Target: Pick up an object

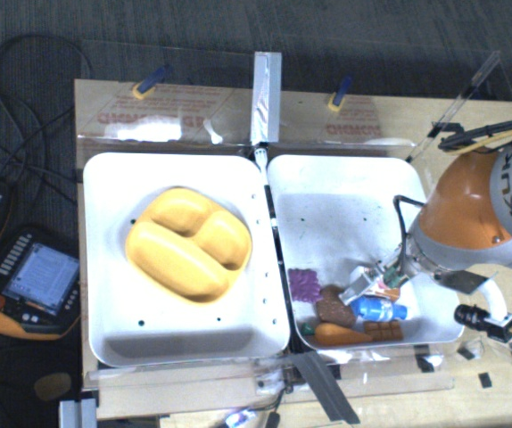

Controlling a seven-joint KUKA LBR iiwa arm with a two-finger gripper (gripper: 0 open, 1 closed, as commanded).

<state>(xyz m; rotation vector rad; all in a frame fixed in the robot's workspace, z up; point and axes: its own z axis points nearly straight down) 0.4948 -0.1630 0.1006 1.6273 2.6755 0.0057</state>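
Over the right shallow white bin [327, 194] the grey arm's claw [388, 277] hangs low above a heap of small toys: a blue-and-white plastic bottle [376, 310], a purple bunch of grapes [303, 283], an orange carrot [338, 334]. How wide it stands, I cannot tell. A big yellow bread-like lump [187, 243] lies in the left bin [104, 239].

Even overhead light, white bins [176, 341] bright, soft shadows, slightly grainy, mildly blurred
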